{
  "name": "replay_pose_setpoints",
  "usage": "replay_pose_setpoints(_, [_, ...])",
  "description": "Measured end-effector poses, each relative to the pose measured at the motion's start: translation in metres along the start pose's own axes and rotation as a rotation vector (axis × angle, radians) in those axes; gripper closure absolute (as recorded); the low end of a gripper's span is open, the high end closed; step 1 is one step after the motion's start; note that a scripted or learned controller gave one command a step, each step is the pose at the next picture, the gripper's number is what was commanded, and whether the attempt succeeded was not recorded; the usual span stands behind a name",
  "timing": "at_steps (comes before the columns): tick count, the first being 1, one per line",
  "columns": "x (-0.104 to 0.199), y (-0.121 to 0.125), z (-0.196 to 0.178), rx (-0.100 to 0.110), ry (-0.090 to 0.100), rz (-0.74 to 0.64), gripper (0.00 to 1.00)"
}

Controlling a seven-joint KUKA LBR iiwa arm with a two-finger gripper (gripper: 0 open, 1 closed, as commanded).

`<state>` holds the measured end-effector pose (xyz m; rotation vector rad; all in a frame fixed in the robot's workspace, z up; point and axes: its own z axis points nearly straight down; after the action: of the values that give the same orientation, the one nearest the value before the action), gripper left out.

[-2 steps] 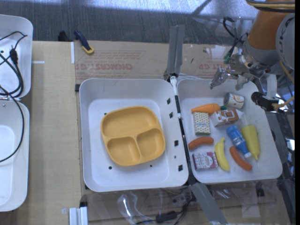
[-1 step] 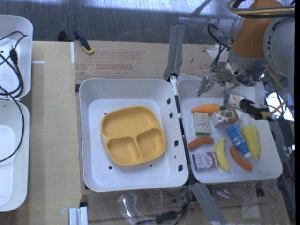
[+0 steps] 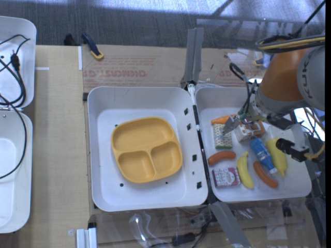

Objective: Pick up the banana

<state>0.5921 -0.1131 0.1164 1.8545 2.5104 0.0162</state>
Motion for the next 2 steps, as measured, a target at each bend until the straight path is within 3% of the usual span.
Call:
replay_pose_setpoints(1, [-0.010,-0.038,0.007,-0.017,-0.009,-0.055,0.00])
replay_pose_setpoints(2, [0.033,-0.095,0.007,-0.021,-0.020,-0.257,0.00])
